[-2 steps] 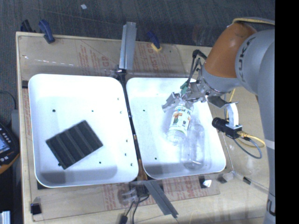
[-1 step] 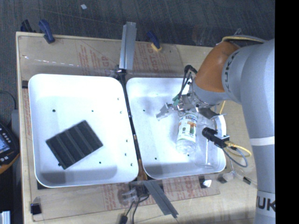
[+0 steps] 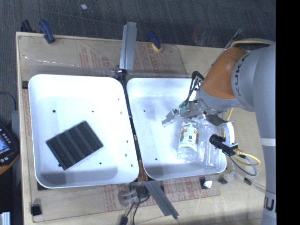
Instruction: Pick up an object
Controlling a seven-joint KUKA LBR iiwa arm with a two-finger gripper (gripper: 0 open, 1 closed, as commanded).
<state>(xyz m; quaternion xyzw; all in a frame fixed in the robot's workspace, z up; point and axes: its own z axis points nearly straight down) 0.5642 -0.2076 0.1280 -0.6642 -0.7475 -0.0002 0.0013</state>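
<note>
A clear plastic bottle (image 3: 189,139) with a white, green and orange label lies in the right bin (image 3: 150,125), near its right wall. My gripper (image 3: 177,115) hangs low over that bin, just above and to the left of the bottle's top end. A black ridged rectangular pad (image 3: 75,144) lies flat in the left bin (image 3: 42,93), towards its front left. Nothing shows held in the gripper.
A second clear plastic item (image 3: 209,153) lies right of the bottle against the bin's wall. A metal divider bar (image 3: 128,46) stands between the bins at the back. Blue clamps (image 3: 47,31) grip the bench's far edge. Cables (image 3: 243,158) trail right of the right bin.
</note>
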